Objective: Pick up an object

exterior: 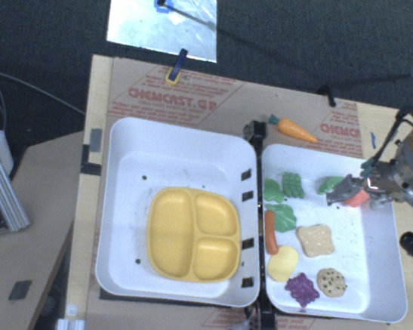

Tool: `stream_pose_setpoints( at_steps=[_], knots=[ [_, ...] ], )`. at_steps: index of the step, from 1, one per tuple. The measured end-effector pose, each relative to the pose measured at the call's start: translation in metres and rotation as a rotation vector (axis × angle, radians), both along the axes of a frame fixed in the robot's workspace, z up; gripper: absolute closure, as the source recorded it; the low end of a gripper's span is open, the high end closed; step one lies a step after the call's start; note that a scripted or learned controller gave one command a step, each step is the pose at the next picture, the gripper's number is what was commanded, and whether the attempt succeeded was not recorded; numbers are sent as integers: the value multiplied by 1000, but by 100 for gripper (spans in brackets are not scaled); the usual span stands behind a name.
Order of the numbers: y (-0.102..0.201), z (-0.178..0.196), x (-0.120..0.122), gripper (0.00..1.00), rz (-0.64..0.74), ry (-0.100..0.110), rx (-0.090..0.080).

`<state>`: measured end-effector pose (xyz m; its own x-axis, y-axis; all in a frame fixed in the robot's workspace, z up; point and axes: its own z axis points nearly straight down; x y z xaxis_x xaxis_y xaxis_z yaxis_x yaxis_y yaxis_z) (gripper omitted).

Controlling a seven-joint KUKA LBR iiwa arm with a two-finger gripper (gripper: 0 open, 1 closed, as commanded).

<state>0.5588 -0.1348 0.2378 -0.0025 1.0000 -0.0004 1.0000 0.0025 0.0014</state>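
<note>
Toward the frame's upper right, over the right bin (393, 301), the gripper (342, 195) hangs low beside a red-orange toy (356, 199) and green leafy piece (330, 184); whether its fingers are apart or together I cannot tell.
</note>
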Motion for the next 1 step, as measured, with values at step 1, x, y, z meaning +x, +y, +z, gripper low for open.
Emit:
stream_pose_setpoints(
  at_steps=[1],
  knots=[
    [-5, -148, -32, 0, -3, 16, 4]
  ],
)
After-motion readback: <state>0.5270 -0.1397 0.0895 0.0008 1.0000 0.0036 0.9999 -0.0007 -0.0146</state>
